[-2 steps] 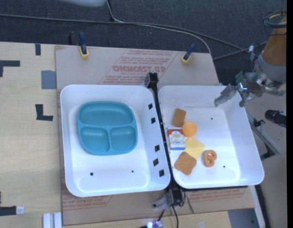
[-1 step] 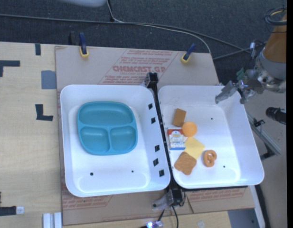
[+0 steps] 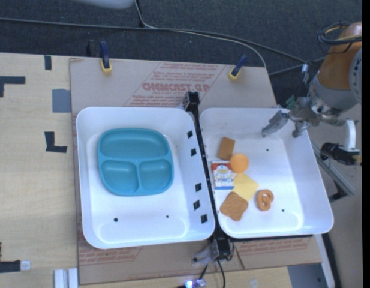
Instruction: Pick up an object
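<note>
arm [image 3: 336, 77]: reaches in from right | jaws: spread apart, nothing between them

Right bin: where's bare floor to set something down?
Right bin: bare along the far wall under the gripper and down the right side past the pretzel. Crowded by the left wall: brown block, orange ball, card, cheese, cracker.

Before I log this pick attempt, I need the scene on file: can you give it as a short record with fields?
left bin: holds a blue divided plate
right bin: small toy foods clustered on its left side
items: brown block, orange ball, printed carton, yellow slice, toast-like piece, pretzel-like piece
gripper: open, over the right bin's upper right, holding nothing
</note>
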